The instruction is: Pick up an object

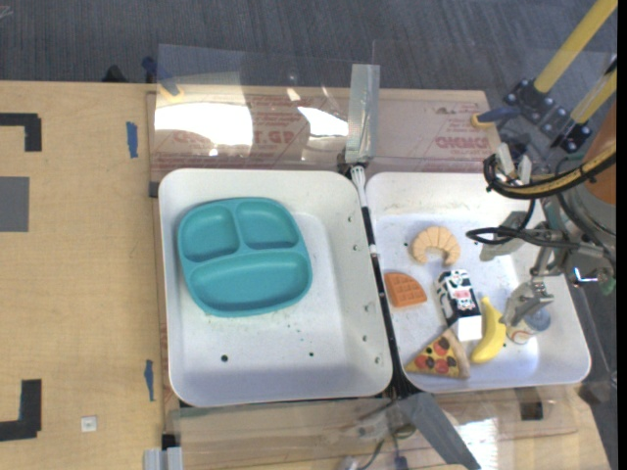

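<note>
Right-hand shallow white plastic bin (558, 355), the gripper standing low over its right part; left-hand shallow white plastic bin (333, 351), well apart to the gripper's left across the central divider, bearing a teal three-compartment plastic plate (245, 255); grey metal two-finger gripper (527, 311), at the right of the right-hand bin, cables looped above it.

Toys in the right-hand bin, all to the gripper's left: tan croissant-shaped toy (436, 244), up and to the left, well apart; triangular pizza-slice toy with red topping (439, 354), down and to the left near the bin's front; yellow toy banana (490, 333), just beside the gripper on its lower left, nearest of the lot; orange waffle-textured wedge (404, 289), farthest left, by the divider; small black-and-white carton-like toy (458, 295), between the wedge and the banana; a small round pale piece (518, 337) lies just below the gripper tips, identity unclear.

Progress: nothing appears lifted; every toy lies on the bin floor; the grasp and the lift seem left to do.

Gripper state: how wide it stands cannot be told at this size; nothing is seen held in it; contact with the small pale piece or the banana cannot be settled.
</note>
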Available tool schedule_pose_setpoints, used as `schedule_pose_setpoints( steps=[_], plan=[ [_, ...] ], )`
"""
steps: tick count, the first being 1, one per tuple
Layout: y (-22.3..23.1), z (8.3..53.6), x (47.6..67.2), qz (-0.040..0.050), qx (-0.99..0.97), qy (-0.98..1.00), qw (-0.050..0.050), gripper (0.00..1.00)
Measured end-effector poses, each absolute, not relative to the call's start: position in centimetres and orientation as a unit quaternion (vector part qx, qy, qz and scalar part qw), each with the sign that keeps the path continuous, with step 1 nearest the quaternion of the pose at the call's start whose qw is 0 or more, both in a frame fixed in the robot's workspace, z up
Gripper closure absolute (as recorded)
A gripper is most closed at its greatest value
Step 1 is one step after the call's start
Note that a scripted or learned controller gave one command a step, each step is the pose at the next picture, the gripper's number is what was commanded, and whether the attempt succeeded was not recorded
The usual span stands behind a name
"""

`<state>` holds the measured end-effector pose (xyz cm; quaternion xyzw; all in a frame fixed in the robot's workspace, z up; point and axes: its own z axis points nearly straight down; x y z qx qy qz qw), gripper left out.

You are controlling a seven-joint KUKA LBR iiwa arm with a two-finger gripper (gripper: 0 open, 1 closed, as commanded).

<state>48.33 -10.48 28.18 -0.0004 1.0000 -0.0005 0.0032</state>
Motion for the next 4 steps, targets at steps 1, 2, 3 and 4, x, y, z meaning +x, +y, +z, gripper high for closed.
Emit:
schedule_pose_setpoints(
  steps=[1, 2, 3, 4],
  plan=[
    [-7.0, 18.4, 54.1, 0.0006, 0.148, 0.989, -0.001, 0.0],
    [-10.3, 9.1, 54.1, 0.0001, 0.097, 0.995, 0.006, 0.0],
    [-10.2, 10.3, 54.4, -0.0009, 0.096, 0.995, 0.013, 1.0],
    [-4.8, 18.7, 55.2, 0.0013, 0.233, 0.972, 0.005, 1.0]
  ],
)
